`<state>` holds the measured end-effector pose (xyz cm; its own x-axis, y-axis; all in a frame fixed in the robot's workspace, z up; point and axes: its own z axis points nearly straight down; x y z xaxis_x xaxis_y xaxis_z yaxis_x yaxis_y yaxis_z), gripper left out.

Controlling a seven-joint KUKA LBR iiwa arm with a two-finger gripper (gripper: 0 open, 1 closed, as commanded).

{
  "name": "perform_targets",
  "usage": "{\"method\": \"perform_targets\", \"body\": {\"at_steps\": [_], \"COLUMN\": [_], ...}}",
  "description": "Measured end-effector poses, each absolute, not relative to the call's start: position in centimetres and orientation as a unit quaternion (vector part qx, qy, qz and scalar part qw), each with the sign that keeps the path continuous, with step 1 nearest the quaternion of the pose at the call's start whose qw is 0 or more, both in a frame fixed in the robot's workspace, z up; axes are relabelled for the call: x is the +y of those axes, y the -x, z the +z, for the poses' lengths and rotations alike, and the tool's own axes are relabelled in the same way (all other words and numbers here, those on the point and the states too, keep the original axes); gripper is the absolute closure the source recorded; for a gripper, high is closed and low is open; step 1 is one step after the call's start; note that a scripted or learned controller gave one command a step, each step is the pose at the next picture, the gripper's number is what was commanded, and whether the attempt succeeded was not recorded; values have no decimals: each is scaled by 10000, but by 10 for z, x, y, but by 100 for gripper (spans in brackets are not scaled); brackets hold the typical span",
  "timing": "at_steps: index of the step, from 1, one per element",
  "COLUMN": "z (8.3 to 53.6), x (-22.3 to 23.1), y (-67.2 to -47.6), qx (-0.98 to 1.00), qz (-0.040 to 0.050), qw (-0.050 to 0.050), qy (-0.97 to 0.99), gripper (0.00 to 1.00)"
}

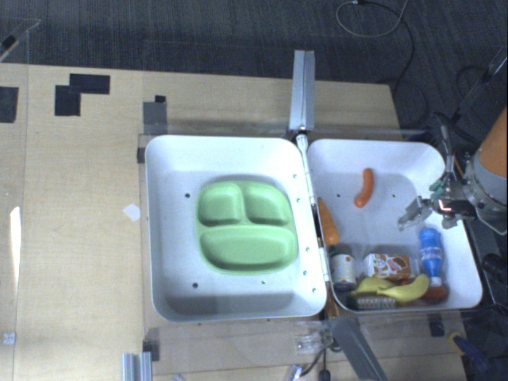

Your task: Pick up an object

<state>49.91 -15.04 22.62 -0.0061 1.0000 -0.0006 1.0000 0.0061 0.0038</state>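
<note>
The right bin (397,153) holds several small objects. An orange sausage (363,187) lies near its middle and a carrot (327,225) lies along its left wall. At the front sit a small can (343,267), a printed packet (389,265), a banana (394,290) and a blue bottle (430,252). My gripper (429,215) hangs over the bin's right side, just above the blue bottle. It is open, and nothing sits between its fingers.
The left bin (171,213) holds a green divided plate (246,225). A metal divider rail (303,94) runs between the bins. A small red item (436,295) peeks out beside the banana. Cables lie on the dark floor at the back.
</note>
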Motion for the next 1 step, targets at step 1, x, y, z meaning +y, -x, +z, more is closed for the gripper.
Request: {"method": "perform_targets", "body": {"at_steps": [1], "z": [100], "x": [-197], "y": [-491], "qx": [7397], "qz": [22], "qw": [52], "qy": [-6729], "gripper": [0]}}
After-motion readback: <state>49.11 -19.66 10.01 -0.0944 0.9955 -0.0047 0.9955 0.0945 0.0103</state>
